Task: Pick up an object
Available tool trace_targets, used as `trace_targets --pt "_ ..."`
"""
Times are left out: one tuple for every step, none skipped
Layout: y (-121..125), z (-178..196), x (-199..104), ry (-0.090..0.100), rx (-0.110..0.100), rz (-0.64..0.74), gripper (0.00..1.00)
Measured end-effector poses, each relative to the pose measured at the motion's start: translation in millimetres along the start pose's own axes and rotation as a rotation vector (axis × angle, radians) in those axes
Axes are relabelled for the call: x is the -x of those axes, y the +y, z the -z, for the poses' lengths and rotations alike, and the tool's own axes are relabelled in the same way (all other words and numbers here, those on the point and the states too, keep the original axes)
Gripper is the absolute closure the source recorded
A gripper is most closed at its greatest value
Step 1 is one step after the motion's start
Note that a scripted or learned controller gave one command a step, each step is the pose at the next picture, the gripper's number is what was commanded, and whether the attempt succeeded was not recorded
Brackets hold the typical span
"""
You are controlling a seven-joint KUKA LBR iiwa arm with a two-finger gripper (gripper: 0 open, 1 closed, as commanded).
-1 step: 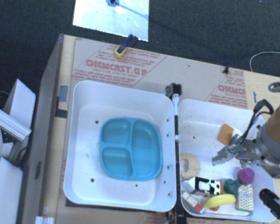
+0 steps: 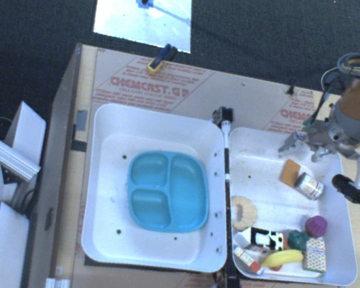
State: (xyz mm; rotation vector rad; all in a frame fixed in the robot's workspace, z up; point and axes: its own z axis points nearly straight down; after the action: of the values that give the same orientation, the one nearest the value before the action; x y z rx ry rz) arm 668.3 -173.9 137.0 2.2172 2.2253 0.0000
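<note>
Counter [image 2: 176,85] carries two white bins. Left bin [image 2: 112,163] holds a blue divided plate [image 2: 167,191]. Right bin [image 2: 337,219] holds the objects: orange block [image 2: 290,172], small can [image 2: 309,186], purple ball [image 2: 316,225], banana [image 2: 282,258]. Claw [image 2: 306,141] over the bin's far edge, released, holding nothing.

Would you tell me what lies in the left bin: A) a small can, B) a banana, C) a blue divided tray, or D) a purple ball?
C: the blue divided tray sits in the left bin, while the banana, purple ball and can all lie in the right bin.
</note>
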Motion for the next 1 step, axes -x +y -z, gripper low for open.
trace_targets --pt "-14.1 -53.0 5.5 0.000 0.001 -0.002 0.00"
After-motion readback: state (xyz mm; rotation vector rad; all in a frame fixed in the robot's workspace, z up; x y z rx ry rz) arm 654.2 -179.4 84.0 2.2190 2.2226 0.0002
